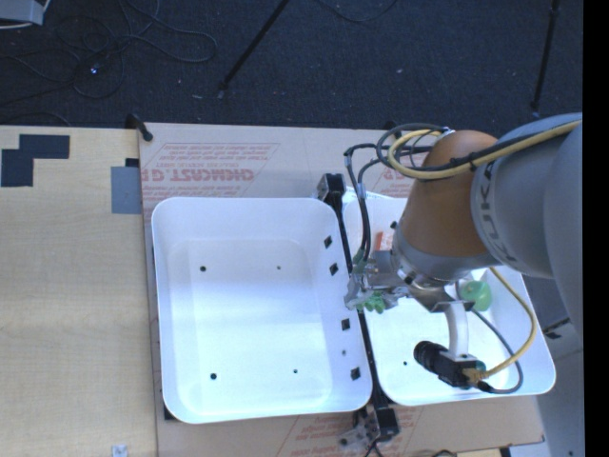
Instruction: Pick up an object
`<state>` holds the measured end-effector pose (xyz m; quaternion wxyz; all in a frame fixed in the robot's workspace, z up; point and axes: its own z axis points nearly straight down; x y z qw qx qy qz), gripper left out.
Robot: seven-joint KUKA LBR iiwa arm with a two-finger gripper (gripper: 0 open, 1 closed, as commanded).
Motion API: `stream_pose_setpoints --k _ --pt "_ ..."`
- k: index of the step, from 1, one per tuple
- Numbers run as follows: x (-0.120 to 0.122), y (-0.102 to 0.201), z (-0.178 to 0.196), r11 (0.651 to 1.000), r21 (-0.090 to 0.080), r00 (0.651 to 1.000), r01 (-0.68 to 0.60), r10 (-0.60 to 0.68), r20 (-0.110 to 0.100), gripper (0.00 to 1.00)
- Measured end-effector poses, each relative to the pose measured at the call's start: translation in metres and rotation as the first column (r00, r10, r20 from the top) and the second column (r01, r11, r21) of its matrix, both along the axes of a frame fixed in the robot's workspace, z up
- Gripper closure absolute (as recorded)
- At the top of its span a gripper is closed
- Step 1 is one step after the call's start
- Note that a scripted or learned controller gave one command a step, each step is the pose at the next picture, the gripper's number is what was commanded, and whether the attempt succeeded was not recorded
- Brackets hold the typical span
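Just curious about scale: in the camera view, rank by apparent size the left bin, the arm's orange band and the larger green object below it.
1. left bin
2. orange band, nearer the camera, so likely flattered
3. larger green object, clearly smallest

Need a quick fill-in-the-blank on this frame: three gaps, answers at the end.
1. The grey arm with the orange band hangs over the shallow white bin on the view's ___ side.
2. The small rounded object in that bin, beneath the arm, is ___ in colour.
3. Both bins rest on a brown sheet of ___ with red lettering.

Missing words: right; green; cardboard
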<state>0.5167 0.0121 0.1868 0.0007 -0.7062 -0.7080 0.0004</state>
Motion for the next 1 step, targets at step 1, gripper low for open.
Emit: stream_pose_setpoints --k 1 --pt "0.0314 0.0777 0.0000 1.000 0.002 1.000 -0.005 0.005 0.000 1.00"
